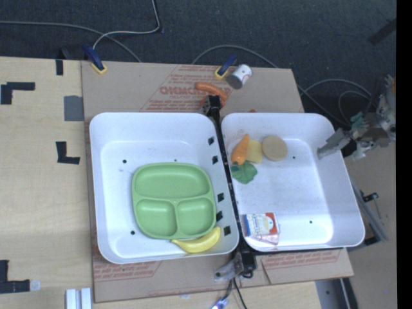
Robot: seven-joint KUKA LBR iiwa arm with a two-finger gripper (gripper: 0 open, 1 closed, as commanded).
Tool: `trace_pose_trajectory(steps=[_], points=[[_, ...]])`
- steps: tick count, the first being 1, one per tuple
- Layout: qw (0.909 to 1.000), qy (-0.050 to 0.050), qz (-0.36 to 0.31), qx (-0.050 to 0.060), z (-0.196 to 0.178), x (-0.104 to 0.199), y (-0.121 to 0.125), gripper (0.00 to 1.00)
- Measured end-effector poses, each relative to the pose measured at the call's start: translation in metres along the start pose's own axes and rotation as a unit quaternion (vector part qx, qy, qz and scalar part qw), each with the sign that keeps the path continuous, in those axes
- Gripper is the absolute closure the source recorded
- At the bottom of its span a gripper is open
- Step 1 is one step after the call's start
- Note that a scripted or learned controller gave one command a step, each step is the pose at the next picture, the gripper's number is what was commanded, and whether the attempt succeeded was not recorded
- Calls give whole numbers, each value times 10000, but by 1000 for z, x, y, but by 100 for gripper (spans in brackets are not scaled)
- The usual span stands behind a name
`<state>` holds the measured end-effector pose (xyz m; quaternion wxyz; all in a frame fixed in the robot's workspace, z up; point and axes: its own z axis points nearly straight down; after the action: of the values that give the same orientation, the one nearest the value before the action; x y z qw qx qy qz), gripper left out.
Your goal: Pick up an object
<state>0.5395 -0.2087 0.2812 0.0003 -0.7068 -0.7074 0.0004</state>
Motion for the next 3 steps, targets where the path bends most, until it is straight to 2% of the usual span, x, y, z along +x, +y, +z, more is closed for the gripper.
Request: trace_pose_trajectory(steps=[1,2,3], points=[[10000,3,-7,14,41,8,119,0],[10000,-2,-8,-15,184,14,130,0],[10000,1,-12,-13,195,89,130,0]])
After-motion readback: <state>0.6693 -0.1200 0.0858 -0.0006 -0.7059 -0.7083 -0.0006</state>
